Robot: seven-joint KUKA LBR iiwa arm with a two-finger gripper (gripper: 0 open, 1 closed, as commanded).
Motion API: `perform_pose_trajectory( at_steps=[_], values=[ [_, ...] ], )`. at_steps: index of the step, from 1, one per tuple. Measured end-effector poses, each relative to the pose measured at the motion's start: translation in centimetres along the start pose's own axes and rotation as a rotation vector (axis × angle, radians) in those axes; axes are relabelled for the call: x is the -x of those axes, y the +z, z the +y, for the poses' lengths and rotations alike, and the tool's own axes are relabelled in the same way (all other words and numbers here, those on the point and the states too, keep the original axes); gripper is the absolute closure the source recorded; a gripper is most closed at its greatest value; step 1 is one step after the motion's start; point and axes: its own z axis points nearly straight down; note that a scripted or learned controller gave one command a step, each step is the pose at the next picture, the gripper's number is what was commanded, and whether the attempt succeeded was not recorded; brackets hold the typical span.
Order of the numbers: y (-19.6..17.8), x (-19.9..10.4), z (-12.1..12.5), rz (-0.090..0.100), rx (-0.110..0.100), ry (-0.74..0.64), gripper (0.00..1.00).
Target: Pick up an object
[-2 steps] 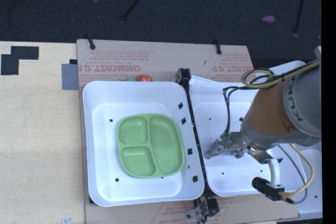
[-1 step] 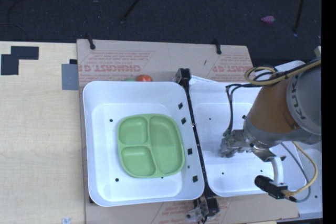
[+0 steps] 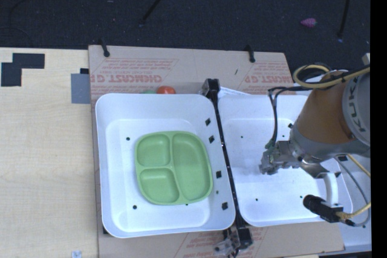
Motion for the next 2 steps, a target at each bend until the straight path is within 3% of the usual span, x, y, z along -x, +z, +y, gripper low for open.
perform_pose_trajectory(
  at_steps=[2],
  values=[
    [-9.9, -0.7, -0.1, 0.000, 0.004, -0.007, 1.00]
  ],
)
